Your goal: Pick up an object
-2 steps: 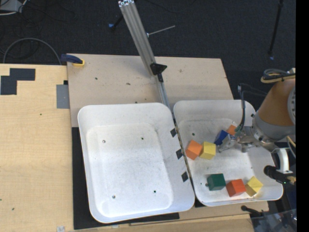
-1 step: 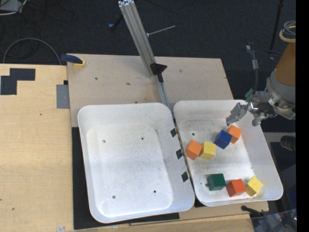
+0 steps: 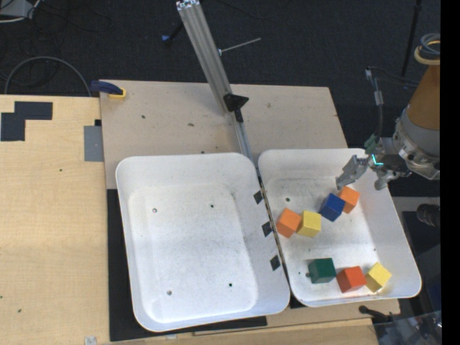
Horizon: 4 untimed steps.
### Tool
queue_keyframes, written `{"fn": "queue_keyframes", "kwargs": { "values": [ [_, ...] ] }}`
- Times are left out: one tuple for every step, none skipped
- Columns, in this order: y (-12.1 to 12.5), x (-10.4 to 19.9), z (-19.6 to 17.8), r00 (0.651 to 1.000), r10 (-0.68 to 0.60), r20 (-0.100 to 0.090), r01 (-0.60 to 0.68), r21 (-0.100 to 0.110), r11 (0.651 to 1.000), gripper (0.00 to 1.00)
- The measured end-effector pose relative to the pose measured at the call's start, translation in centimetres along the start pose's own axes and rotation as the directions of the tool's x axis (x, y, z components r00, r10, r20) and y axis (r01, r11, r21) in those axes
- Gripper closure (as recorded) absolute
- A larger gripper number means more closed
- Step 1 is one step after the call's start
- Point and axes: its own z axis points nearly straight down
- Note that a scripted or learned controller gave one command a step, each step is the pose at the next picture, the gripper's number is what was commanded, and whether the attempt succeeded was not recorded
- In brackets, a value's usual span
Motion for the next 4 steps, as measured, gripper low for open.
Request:
{"fn": "queue_keyframes", "kwargs": {
  "values": [
    [5.6, 5.2, -13.0, 1.000, -0.001, 0.000, 0.001, -0.011, 1.000, 0.00],
    [5.5, 5.2, -13.5, 1.000, -0.009, 0.001, 0.009, 0.001, 1.000, 1.00],
    [3.7, 5.1, -16.8, 1.000, -0.002, 0.000, 0.002, -0.005, 1.000, 1.00],
    [8.8, 2.8, -16.1, 1.000, 0.005, 0.002, -0.005, -0.001, 1.000, 1.00]
  ]
}}
